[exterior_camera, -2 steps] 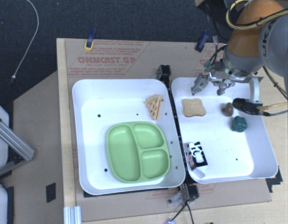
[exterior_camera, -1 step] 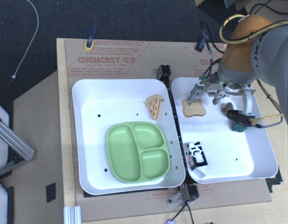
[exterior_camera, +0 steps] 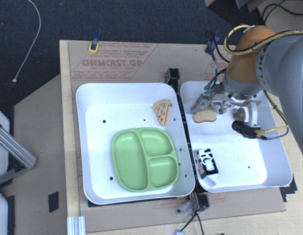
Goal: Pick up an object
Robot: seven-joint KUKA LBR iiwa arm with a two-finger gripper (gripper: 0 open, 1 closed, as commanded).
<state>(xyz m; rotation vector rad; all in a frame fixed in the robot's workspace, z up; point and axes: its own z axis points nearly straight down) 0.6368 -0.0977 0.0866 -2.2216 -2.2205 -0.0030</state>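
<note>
"chemcast gp" on brown board [exterior_camera: 112, 62]

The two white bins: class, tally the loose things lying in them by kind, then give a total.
Green divided plate: 1
Waffle-patterned wedge: 1
Tan bread-like piece: 1
Black-and-white block: 1
Total: 4

flat tan bread-slice-shaped toy [exterior_camera: 205, 116] lies in right white bin [exterior_camera: 249, 177], upper left area. black-and-white patterned small block [exterior_camera: 207, 161] sits near that bin's left wall, lower down.
</note>
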